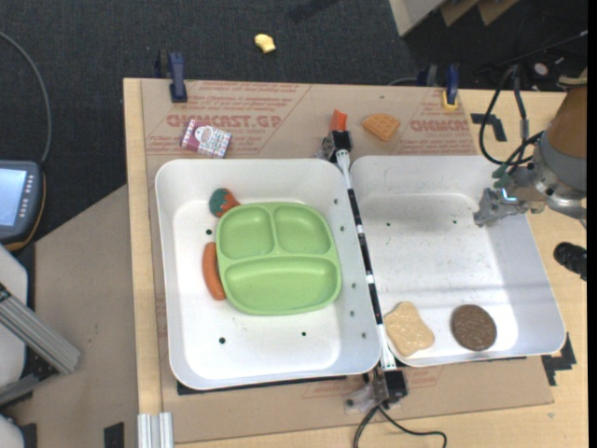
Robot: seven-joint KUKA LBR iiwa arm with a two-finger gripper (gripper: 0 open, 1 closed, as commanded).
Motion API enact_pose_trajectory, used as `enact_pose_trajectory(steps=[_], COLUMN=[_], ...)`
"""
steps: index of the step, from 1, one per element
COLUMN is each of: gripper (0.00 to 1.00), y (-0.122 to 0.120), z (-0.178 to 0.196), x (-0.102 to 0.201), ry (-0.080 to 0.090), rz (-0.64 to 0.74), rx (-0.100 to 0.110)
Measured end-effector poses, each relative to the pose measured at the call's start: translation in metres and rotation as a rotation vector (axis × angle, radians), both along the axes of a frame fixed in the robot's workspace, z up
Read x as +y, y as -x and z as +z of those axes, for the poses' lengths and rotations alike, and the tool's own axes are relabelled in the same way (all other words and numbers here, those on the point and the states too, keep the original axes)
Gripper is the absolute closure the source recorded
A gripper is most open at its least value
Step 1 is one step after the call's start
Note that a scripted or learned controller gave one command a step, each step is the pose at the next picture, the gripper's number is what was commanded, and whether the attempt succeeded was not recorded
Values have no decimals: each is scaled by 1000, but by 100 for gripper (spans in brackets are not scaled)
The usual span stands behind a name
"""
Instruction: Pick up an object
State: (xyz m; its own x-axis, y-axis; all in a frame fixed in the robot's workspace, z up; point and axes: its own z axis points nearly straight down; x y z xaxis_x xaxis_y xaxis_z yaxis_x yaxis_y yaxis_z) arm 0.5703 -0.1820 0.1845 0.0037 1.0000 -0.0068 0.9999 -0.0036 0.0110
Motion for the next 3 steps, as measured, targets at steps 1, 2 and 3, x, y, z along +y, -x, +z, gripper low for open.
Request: enact_pose_trajectory(steps=[1, 2, 3], gripper=[100, 100, 0], y=[-6, -2, -4], z=[43, -9, -5], x=[0, -45, -42], ry=[-3, -7, -6], rz=[4, -1, 4], rx=[3, 16, 12])
